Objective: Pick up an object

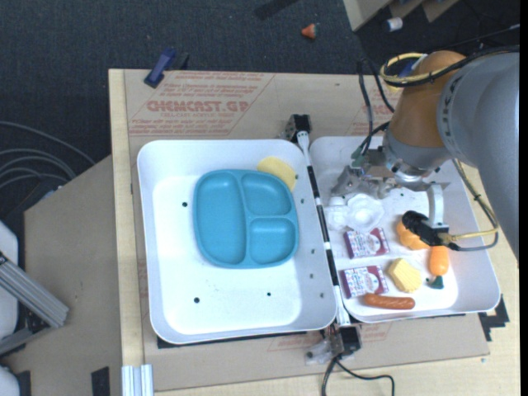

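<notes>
My gripper hangs low over the back left part of the right bin, with the grey arm and its orange band above it. Directly under and in front of it lies a clear crumpled plastic piece. Nearer the front are two maroon packets, a yellow block, a reddish sausage, a small orange carrot and an orange lump. I see nothing held by the gripper.
The left bin holds a blue divided tray and a pale yellow object at its back right corner. The wall between the two bins runs just left of the gripper. Cardboard surrounds both bins.
</notes>
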Available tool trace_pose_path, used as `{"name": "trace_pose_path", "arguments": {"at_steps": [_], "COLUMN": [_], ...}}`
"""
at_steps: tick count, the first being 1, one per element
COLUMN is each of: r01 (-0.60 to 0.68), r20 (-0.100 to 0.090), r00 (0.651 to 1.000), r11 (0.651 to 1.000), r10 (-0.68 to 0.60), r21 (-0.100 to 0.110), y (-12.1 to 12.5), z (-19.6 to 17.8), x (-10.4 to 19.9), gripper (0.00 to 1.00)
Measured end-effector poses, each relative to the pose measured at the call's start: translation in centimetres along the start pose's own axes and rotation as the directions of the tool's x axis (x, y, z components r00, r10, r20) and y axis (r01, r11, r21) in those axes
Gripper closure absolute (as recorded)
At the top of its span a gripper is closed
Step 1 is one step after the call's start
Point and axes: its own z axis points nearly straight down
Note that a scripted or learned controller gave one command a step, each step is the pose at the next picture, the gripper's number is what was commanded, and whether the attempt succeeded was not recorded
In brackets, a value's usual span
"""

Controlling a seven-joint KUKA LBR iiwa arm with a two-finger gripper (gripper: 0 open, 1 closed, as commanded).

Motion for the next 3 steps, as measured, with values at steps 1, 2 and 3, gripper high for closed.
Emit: {"name": "trace_pose_path", "arguments": {"at_steps": [1, 2, 3], "r01": [0.001, 0.0, 0.0], "r20": [0.001, 0.001, 0.0], "r00": [1.0, 1.0, 1.0], "r11": [1.0, 1.0, 1.0], "r10": [-0.001, 0.0, 0.0], "r21": [-0.004, 0.0, 0.0], "y": [4.2, 1.9, -1.3], "z": [0.0, 0.0, 0.0], "x": [0.2, 0.2, 0.1], "gripper": [0.0, 0.0, 0.0]}}
